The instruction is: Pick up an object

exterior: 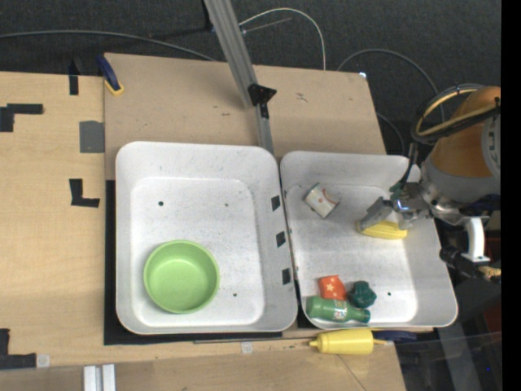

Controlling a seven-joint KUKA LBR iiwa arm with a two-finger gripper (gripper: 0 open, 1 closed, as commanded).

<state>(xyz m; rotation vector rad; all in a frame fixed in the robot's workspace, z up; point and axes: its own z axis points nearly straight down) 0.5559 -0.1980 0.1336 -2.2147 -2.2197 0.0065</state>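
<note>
Gripper low over the right bin's yellow piece

Arm (466, 149) reached in from the right edge, its orange band above the wrist, bent down over the far right part of the right bin (423, 300). The gripper (381, 217) pointed left and downward, its tip just above and touching or nearly touching a yellow object (386, 232) that lay flat on the bin floor; whether the fingers were apart or together could not be told.

The right bin held five loose things: the yellow object, one small grey-white block (321, 200) near the middle, one orange piece (330, 286), one dark green piece (362, 294) beside it, and one green bottle-like item (337, 310) along the near wall. One yellow bottle (345, 342) lay outside on the bench, just beyond that wall.

The left bin (195, 157) held one green bowl (181, 276), upright, in its near left corner.
</note>
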